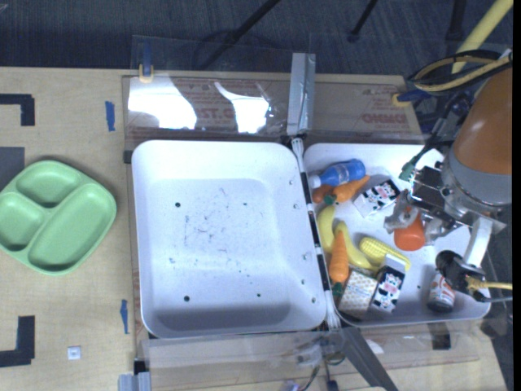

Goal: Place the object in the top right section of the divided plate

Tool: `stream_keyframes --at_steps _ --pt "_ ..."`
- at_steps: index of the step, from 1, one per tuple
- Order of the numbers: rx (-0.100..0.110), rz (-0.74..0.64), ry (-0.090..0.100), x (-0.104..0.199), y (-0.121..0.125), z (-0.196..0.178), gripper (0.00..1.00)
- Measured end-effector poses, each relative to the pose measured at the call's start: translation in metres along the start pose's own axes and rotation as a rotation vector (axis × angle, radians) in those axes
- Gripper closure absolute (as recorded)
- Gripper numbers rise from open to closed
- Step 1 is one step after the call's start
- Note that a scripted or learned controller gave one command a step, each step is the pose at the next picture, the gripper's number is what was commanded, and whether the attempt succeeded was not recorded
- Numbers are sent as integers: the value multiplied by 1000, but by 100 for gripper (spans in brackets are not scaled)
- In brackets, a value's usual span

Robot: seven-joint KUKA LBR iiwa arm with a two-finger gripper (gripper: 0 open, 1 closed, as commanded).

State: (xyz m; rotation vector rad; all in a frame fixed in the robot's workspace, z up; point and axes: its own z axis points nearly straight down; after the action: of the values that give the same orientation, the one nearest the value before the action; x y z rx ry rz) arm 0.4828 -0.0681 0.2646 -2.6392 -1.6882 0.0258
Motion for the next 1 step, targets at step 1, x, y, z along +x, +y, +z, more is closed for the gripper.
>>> stream_keyframes --at_steps 1 --pt "2 0 -2 0 0 -9 100"
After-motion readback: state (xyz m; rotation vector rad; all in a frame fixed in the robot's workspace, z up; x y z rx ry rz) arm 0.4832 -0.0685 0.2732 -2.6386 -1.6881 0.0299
